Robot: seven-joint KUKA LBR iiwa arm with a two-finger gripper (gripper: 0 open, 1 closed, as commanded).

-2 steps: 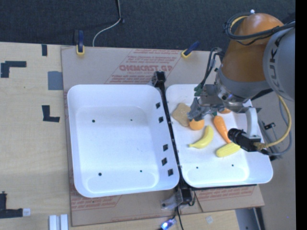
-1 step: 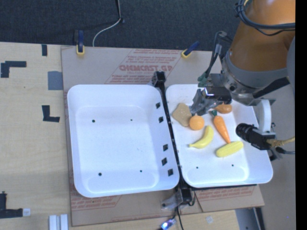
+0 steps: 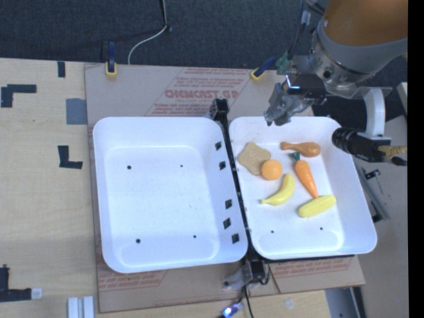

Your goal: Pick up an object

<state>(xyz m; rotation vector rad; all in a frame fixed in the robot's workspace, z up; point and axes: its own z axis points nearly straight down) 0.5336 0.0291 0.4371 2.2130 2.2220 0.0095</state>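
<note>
Two white bins sat side by side on a cardboard sheet point(image 3: 192, 95), the left bin point(image 3: 109, 197) at centre frame and the right bin point(image 3: 354, 240) at lower right, joined along a dark seam with black clips. Nearest the lower edge of the right bin's contents lay a yellow corn cob point(image 3: 316, 206), tilted, and just left of it a banana point(image 3: 281, 191) curving up toward the centre. A carrot point(image 3: 305, 177) ran slantwise between them, its green top pointing to the upper left and its tip close to the corn; whether they touched was hard to tell. Above the banana an orange ball point(image 3: 271, 169) rested against a tan slice of bread point(image 3: 253, 157), which it partly covered. Farther back, a brown drumstick point(image 3: 301, 148) lay across the upper middle of the bin, apart from the rest.

Beyond these, at the far rim of the right bin, the gripper point(image 3: 279, 114) hung above the bin's upper left corner, with nothing seen between its fingers. Dark and blurred against the wrist, the fingers gave no sure reading of wide or narrow; I cannot tell. The arm point(image 3: 364, 18) above it was cut off by the top right of the frame, its orange band showing.
</note>
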